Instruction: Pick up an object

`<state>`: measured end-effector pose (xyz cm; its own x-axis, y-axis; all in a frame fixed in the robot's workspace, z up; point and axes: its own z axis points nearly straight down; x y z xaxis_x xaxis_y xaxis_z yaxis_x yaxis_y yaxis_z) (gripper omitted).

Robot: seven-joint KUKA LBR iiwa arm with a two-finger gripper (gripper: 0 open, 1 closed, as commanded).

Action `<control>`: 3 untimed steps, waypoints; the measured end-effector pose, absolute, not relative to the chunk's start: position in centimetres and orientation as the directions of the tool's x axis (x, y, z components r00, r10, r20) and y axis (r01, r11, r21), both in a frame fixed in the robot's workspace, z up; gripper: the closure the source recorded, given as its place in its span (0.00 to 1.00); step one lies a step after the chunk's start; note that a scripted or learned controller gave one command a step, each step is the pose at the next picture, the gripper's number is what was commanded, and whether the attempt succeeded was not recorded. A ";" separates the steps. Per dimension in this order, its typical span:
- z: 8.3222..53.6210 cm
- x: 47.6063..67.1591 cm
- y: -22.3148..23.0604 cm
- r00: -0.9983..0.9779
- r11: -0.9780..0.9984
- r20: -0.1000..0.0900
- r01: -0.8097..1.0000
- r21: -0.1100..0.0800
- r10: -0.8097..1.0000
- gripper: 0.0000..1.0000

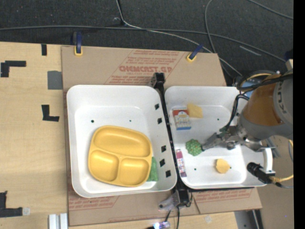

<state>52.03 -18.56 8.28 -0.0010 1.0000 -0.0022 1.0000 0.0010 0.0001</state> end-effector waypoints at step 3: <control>18.4 52.3 -19.5 -0.001 0.001 -0.001 1.000 0.003 1.000 1.00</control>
<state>52.35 -19.51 18.44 -0.0013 1.0000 -0.0015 1.0000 0.0013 0.0032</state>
